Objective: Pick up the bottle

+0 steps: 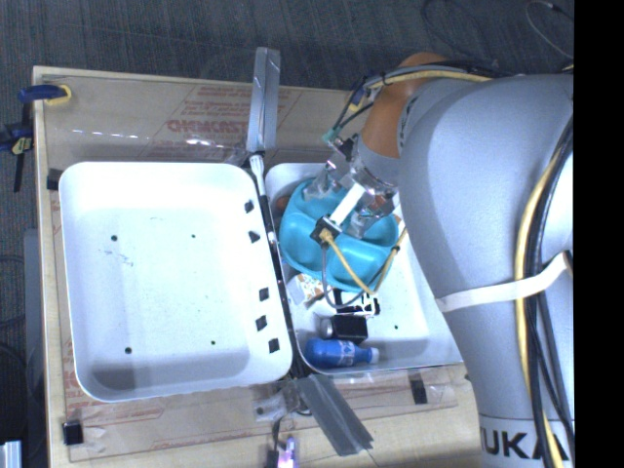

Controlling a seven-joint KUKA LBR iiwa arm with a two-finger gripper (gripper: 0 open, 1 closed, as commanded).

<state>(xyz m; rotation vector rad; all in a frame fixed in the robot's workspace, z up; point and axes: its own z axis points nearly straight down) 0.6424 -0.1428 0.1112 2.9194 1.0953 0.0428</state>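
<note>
One bottle (343, 353), blue, lying flat at near edge of right bin (419, 305), long axis across it. Gripper (353, 206) poised above teal bowl (336, 237), farther back; bottle toward camera from it. Finger state impossible to tell.

A robotics lab or test cell. A grey industrial arm (487, 252) with loose yellow cables (542, 213) reaches over a counter (146, 100) sheeted in clear plastic, carrying two white bins (97, 359) divided by metal brackets (261, 96). A blue clamp (39, 94) grips the counter's corner, above dark carpet (146, 13).
</note>
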